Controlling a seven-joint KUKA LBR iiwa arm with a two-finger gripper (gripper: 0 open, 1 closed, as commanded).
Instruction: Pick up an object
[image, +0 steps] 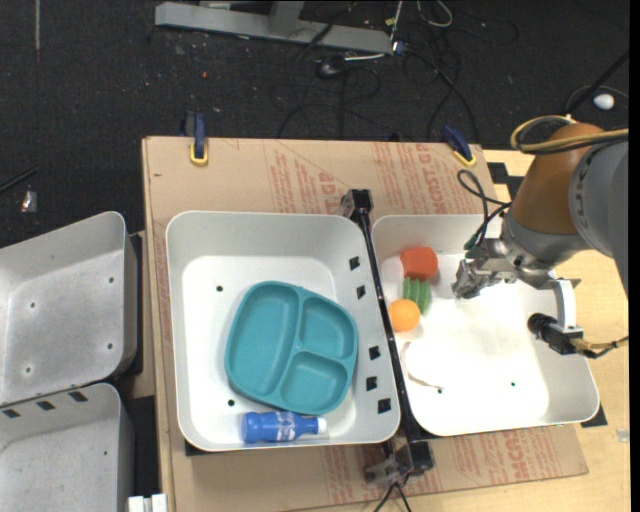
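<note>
In the right bin, near its left wall, lie an orange-red block, a green piece and an orange ball in a close row. A thin white curved item rests lower down. My gripper hangs over the upper middle of this bin, a short way right of the orange-red block and the green piece. Nothing shows between its fingers. The grey arm with its orange band comes in from the right.
The left bin holds a teal divided plate and a blue bottle lying at its front wall. A black divider runs between the bins. Spare white bin parts sit at the far left.
</note>
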